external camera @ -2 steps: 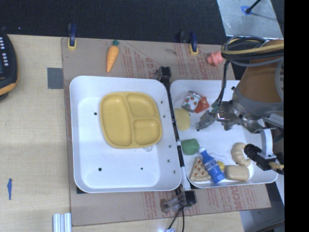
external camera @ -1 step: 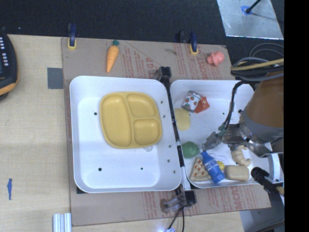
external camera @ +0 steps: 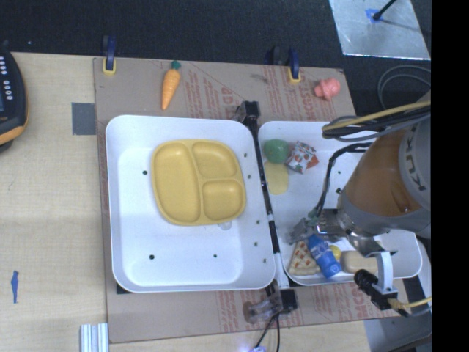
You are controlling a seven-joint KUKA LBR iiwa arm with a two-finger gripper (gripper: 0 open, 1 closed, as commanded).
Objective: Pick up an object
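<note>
The camera view showed the jaws point(external camera: 316, 235) low in the right bin point(external camera: 293, 129), right by a blue bottle point(external camera: 323, 257) and a pizza slice point(external camera: 300, 258). I could not tell if they were open or closed. The arm looked ready to grab. Next it would need to close on the bottle and lift.

a toy carrot point(external camera: 170, 85) lies on the cardboard sheet point(external camera: 212, 86) near its far left corner, a pink toy point(external camera: 327, 88) near its far right corner. blue clamps point(external camera: 109, 53) grip the far edge. a dark handheld device point(external camera: 11, 94) sits at the bench's left edge.
</note>
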